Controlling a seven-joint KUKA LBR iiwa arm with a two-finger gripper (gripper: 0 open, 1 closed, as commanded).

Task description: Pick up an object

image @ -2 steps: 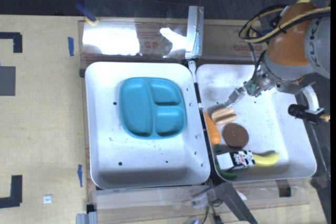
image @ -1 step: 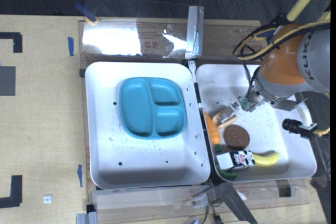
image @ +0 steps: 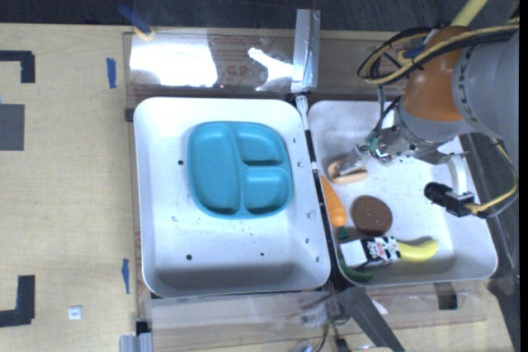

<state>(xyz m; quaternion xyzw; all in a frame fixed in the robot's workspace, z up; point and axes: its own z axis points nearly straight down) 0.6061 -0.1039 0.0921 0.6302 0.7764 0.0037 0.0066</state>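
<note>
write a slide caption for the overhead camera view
KUKA arm's hand hovers over the right bin beside a bun; blue divided plate sits in the left bin.

We see the hot dog just beside the gripper, with the carrot, cookie and banana nearer us.

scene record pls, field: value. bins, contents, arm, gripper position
left bin: blue divided plate
right bin: carrot, brown round disc, banana, small black-and-white item, pale bun-like item
arm: reaches in from the right, over the right bin
gripper: near the pale bun-like item, upper left of the right bin
grasp: cannot tell
</note>
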